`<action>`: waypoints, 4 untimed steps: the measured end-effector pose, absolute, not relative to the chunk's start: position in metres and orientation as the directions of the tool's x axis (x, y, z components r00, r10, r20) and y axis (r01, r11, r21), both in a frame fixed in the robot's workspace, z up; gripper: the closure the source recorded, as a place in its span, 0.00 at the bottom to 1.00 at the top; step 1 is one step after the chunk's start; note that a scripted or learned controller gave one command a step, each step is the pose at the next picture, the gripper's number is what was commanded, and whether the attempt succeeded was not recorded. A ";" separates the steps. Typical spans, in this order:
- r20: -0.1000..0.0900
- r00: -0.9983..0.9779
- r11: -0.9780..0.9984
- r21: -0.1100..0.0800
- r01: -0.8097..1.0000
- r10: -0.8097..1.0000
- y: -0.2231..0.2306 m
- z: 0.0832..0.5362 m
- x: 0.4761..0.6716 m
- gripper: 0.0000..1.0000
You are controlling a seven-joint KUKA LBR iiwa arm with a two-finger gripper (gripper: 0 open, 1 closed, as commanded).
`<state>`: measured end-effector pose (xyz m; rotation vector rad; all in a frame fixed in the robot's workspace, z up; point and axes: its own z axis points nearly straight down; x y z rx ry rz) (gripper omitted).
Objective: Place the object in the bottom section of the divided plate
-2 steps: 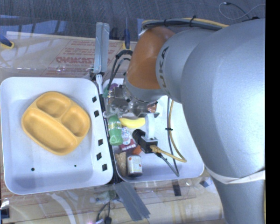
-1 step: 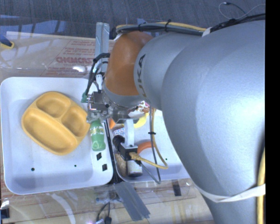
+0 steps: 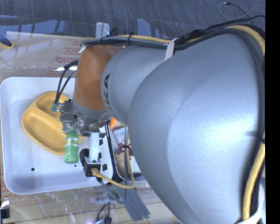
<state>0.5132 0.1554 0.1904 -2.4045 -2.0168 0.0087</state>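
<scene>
A grey arm [image 3: 191,125] with an orange band [image 3: 91,80] loomed over a bench [image 3: 37,50] topped with a pale sheet bearing red lettering, with dark carpeted floor [image 3: 46,3] beyond it and cables [image 3: 238,13] trailing at upper right. In the white bin [image 3: 14,125] at left lay a yellow divided plate [image 3: 42,122]. A green bottle-shaped object [image 3: 71,148] rested at the plate's lower right edge, partly over the rim and partly over the bin floor, directly below the gripper [image 3: 79,127] and touching it or nearly so. Whether the gripper was released or clenched, or gripping the green object, could not be told, since the wrist covered it from above. The arm's bulk hid most of the bench to the right. A sliver of printed packaging [image 3: 117,133], orange at its top, showed beside the wrist but was too cut off to identify.
</scene>
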 end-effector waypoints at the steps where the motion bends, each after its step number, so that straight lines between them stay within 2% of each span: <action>1: -0.002 0.175 -0.175 -0.006 0.985 0.985 0.155 0.190 0.513 0.00; 2: 0.000 0.417 -0.417 0.000 0.909 0.909 0.153 0.272 0.511 0.00; 3: -0.003 0.407 -0.407 -0.002 0.913 0.913 0.155 0.280 0.511 1.00; 4: -0.001 0.357 -0.357 0.000 0.934 0.934 0.219 0.301 0.529 1.00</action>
